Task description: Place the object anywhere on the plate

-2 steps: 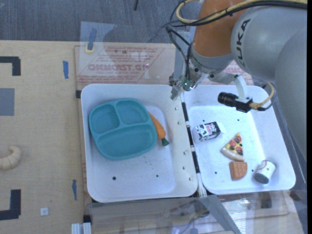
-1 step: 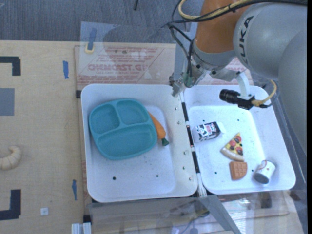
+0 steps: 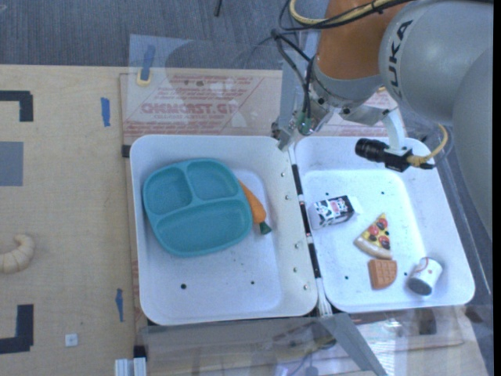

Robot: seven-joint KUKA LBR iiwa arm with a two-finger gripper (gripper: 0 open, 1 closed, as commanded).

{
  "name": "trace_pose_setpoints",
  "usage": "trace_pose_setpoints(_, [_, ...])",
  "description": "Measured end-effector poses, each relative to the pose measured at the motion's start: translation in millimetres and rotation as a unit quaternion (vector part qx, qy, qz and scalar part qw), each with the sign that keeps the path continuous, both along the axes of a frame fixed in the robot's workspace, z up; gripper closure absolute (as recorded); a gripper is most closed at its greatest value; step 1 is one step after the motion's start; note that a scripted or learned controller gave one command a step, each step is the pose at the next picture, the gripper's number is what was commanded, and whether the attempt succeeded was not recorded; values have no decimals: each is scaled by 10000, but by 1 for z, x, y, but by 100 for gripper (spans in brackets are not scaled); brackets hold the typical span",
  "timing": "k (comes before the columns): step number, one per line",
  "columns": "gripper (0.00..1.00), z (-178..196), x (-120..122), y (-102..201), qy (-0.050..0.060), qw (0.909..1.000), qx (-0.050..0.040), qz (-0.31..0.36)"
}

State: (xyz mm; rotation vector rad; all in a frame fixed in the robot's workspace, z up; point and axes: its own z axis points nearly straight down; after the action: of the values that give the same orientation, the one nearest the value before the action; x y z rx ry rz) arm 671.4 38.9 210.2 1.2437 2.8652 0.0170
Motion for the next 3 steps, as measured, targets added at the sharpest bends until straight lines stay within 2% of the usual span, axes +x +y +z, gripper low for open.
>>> trace_pose_setpoints(3, [100,36,5,-1,-107,9999,21,-16])
